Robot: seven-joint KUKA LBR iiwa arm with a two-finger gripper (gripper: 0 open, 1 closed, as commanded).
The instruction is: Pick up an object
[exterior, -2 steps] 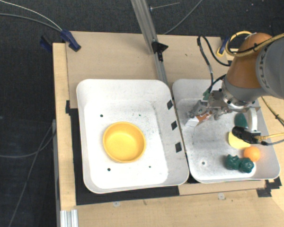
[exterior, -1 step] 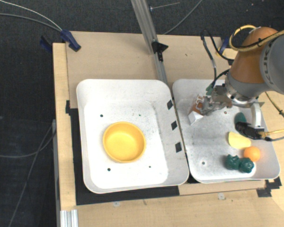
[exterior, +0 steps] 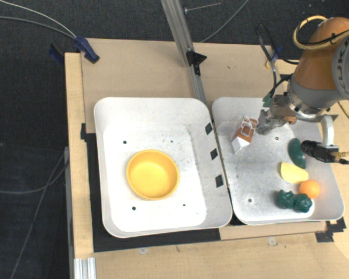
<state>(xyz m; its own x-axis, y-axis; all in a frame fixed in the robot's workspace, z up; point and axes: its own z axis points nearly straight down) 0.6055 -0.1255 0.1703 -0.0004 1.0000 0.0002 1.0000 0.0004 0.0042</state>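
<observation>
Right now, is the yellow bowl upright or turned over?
Upright. The yellow bowl in the left bin shows its open hollow and round rim facing up, and nothing lies inside it.

Position: fixed above the bench [exterior: 139, 68], set high.
Facing: downward at a slant; far edge of bench toward frame top, near edge at bottom.
Range: wide enough to take in both bins whole, plus dark floor [exterior: 23, 127] on left and top.
Left bin [exterior: 113, 121]: left of frame centre.
Right bin [exterior: 232, 112]: right of centre, its far side near frame edge.
Arm [exterior: 320, 68]: enters from upper right, cropped by frame edge.
Metal post [exterior: 177, 22]: rises from between bins toward top edge.
</observation>
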